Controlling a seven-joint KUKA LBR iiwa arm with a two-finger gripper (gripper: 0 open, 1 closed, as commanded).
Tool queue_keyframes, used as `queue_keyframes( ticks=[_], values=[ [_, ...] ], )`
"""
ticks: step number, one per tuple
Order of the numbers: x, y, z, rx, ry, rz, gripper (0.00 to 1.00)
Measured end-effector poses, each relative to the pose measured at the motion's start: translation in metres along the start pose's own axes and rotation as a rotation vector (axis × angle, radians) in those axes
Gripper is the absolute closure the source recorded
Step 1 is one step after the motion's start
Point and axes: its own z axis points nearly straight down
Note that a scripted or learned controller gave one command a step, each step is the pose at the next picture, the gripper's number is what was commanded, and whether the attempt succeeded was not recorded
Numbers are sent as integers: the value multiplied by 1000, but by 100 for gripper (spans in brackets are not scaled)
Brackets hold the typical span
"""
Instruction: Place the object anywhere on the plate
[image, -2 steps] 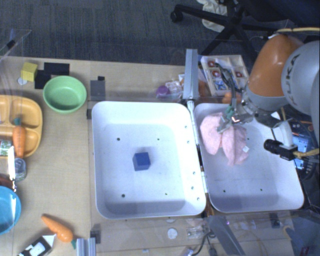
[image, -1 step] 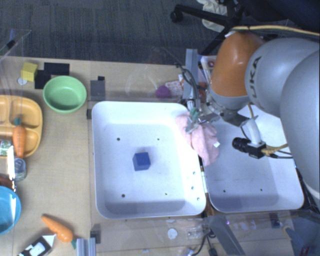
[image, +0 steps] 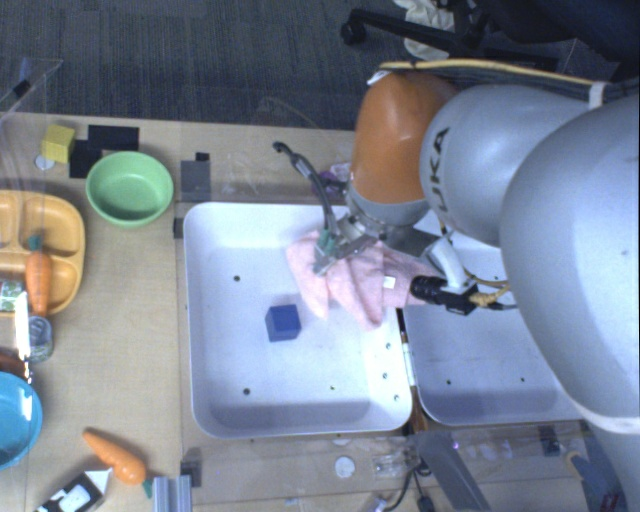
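A crumpled pink cloth (image: 350, 280) lies at the back right of the left white bin (image: 230, 400), one end draped over the wall toward the right bin. My gripper (image: 324, 252) reaches down onto the cloth's upper left part, and the fabric bunches up between its shut fingers. A small blue cube (image: 284, 322) rests on the bin floor, left of the cloth and apart from it. A blue plate (image: 15, 420) sits on the bench at the far left edge, partly cut off.
The right white bin (image: 480, 400) lies largely under the arm. On the bench to the left are a green bowl (image: 129, 187), a yellow divided tray (image: 55, 230) with a carrot (image: 38, 282), and a second carrot (image: 117, 456) near the front.
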Motion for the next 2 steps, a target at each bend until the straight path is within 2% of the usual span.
queue_keyframes(
  ticks=[1,2],
  values=[
    [38,94,13,-1,0,-6,100],
    [116,11,33,2,1,-132,100]
  ],
)
